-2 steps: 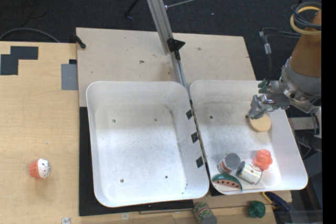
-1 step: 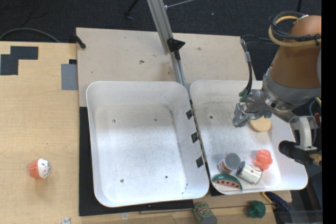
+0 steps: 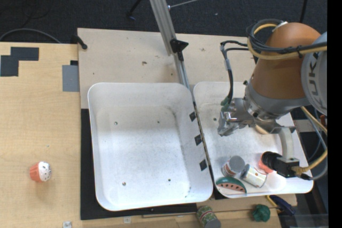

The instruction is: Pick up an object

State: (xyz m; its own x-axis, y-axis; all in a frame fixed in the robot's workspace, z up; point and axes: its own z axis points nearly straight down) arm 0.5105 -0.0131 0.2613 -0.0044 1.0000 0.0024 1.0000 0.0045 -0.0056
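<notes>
— Where is the gripper to be found?

— The gripper point(image 3: 228, 121) is seen over the middle of the right bin point(image 3: 211, 110), above bare floor. No object is seen held in it. Whether it is spread or pressed together cannot be told from this angle.

— And what could be picked up?

— A small cluster is gathered at the near end of the same bin: a round tin point(image 3: 234, 164), a watermelon slice point(image 3: 231, 186) against the front rim, and a white cylinder point(image 3: 254, 177) just beside the tin. No object is made out in the left bin point(image 3: 139, 136).

— Which way is the cluster set from the gripper?

— It is set toward the view's lower edge and slightly to the right, apart from the gripper. The tin is judged the nearest. The cylinder is laid on its side, its long axis slanted from upper left to lower right; the slice is stretched along the rim.

— Can any writing be read?

— No label on the objects can be read. Part of some lettering is glimpsed on the arm point(image 3: 283, 61) at the right, but it is cut off.
</notes>
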